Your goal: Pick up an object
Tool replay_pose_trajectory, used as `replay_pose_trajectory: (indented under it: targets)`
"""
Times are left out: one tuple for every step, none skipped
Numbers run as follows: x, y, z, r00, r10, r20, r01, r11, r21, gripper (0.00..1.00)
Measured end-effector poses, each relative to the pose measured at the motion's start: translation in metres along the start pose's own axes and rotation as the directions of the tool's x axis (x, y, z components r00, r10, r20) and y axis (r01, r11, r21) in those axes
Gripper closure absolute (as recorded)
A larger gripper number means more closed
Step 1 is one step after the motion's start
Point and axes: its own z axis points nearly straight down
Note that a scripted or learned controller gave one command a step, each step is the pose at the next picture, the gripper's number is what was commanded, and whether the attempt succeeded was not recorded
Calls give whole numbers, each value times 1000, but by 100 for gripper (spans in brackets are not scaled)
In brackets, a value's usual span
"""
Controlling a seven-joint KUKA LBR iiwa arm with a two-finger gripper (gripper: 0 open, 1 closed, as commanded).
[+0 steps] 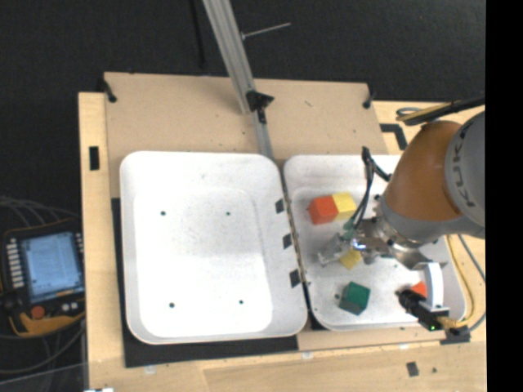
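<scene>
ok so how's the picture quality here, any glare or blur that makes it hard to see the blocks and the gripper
Camera view: lighting is even, with soft shadows; the left bin looks bright but not blown out. The orange block and green block read clearly. The gripper is small and slightly soft, partly under the wrist, so its details by the yellow block are hard to make out.

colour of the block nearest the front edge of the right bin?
Green: the block shows clearly in the camera view.
</scene>
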Motion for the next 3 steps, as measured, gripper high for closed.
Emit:
replay_pose_trajectory:
  targets:
    - [-12, 0, 52, 1000, 0, 0, 0, 1000, 1, 0]
    - [-11, 3, 38, 1000, 5, -3, -5, 1000, -9, 100]
    - [-16, 1, -6, 1000, 1, -1, -1, 1000, -10, 100]
